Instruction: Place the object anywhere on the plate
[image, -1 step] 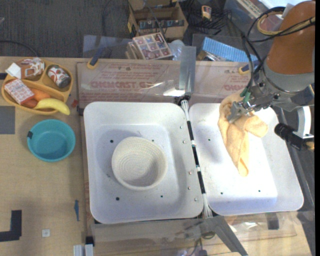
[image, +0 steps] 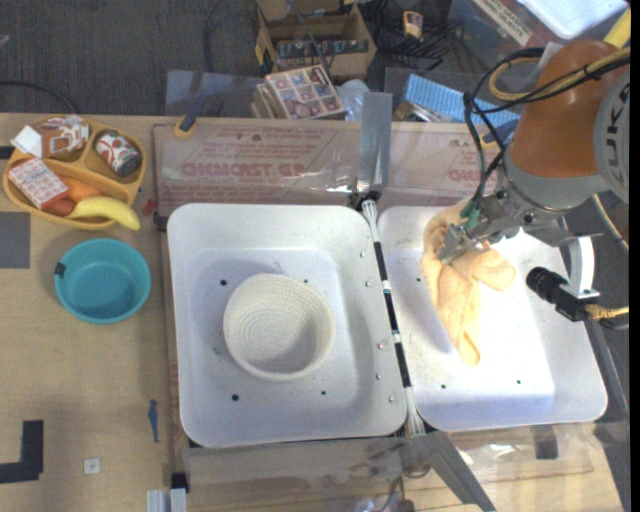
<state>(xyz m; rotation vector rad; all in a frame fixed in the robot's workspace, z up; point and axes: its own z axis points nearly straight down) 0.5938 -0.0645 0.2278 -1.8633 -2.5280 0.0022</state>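
Pincer (image: 468, 237) sits low in the right bin (image: 560, 400), near its back edge, pinching the top of a floppy yellow cloth (image: 462, 290). White plate (image: 278, 325) sits in the middle of the left bin (image: 200, 240), well apart.

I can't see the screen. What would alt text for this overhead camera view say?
A robot arm's gripper touches a floppy pale-yellow object in the right white bin. A white plate sits in the left bin.

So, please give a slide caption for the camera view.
Claw over yellow cloth in right bin; white plate waits in left bin.
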